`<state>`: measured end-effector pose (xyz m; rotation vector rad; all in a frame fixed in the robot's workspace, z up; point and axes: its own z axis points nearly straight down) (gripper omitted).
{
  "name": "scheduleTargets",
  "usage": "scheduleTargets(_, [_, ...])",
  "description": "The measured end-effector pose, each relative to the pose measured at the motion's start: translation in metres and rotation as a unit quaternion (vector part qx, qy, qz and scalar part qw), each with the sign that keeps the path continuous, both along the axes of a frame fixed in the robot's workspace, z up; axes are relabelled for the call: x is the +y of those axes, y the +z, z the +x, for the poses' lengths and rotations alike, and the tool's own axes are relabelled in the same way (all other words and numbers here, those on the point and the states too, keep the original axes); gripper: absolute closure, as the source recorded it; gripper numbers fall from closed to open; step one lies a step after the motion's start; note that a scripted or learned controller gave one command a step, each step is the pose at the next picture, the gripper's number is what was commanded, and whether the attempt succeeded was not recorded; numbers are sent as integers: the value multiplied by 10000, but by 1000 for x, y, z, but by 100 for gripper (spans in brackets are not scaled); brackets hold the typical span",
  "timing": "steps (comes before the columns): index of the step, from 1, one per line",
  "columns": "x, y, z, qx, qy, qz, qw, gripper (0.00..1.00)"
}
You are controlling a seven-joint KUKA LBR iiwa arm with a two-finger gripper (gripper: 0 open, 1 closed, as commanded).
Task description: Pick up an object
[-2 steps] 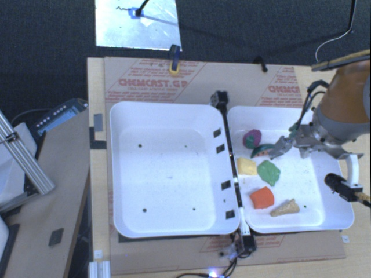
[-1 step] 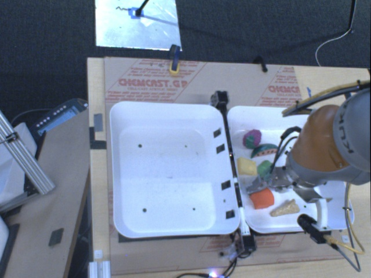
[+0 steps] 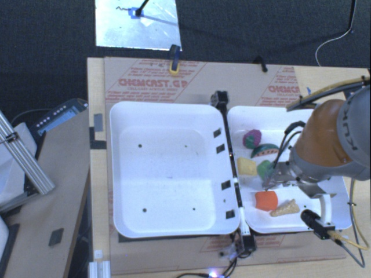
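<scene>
All the objects lie in the right bin. A magenta lump sits near its back left, with a green-and-red slice just in front of it. Further forward are a yellow block and a small green piece. An orange block and a tan wedge rest near the front wall. My gripper reaches in from the right and hangs low between the green piece and the orange block, just above the orange block. Nothing is seen held.
The left bin adjoins the right one, with a row of black clips along the shared wall. Both bins stand on a cardboard sheet. The grey arm with its orange band covers the right bin's right half.
</scene>
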<state>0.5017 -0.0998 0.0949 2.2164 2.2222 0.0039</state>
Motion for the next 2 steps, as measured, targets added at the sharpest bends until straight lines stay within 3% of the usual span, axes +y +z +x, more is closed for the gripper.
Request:
scheduleTargets(1, [-3, 261, -1, -79, 18, -13, 10000, 100])
scheduleTargets(2, [76, 133, 10, 62, 45, 19, 10000, 100])
